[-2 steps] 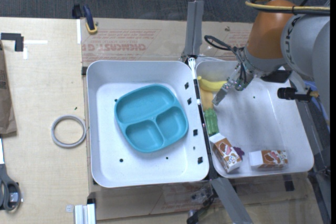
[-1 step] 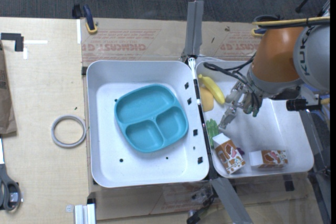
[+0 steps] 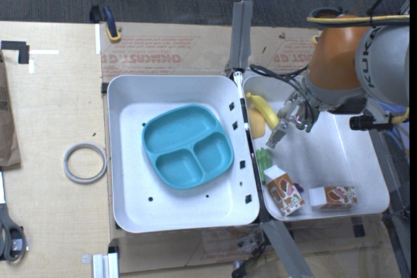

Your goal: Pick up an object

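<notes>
My gripper point(image 3: 287, 124) hangs over the right bin point(image 3: 339, 159), near its left wall, with its fingers spread and nothing between them. Just left of it lie a yellow banana point(image 3: 262, 109) and an orange-yellow fruit point(image 3: 256, 122). A green leafy item point(image 3: 263, 158) lies below them. Two small printed cartons rest near the bin's front, one point(image 3: 284, 193) at the left and one point(image 3: 333, 196) further right.
The left bin point(image 3: 124, 159) holds a blue divided plate point(image 3: 187, 146). A tape ring point(image 3: 85, 162) lies on the bench to the left. Scissors point(image 3: 10, 237) sit at the bench's lower left edge. A grey upright post point(image 3: 241, 36) stands behind the bins.
</notes>
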{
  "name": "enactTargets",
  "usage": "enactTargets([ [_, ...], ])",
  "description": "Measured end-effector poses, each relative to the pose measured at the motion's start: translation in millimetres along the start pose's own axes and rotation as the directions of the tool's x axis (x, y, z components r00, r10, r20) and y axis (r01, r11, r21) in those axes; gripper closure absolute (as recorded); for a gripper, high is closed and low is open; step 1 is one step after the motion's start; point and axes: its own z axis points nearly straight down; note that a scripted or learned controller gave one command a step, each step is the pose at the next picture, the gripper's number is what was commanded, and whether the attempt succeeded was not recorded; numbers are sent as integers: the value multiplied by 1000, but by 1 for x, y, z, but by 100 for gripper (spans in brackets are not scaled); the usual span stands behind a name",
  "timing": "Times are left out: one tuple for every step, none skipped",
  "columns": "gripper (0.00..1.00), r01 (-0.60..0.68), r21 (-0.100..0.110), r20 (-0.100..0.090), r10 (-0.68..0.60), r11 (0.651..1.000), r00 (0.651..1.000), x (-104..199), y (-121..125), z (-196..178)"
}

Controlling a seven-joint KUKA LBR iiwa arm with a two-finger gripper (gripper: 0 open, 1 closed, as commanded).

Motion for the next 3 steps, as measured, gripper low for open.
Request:
enactTargets([
  [100,-4,-2,3,4,1000,1000,-2,0,-10],
  [0,-5,-2,3,5,1000,1000,-2,0,-10],
  [0,305,0,1,-305,952,952,20,29,-100],
])
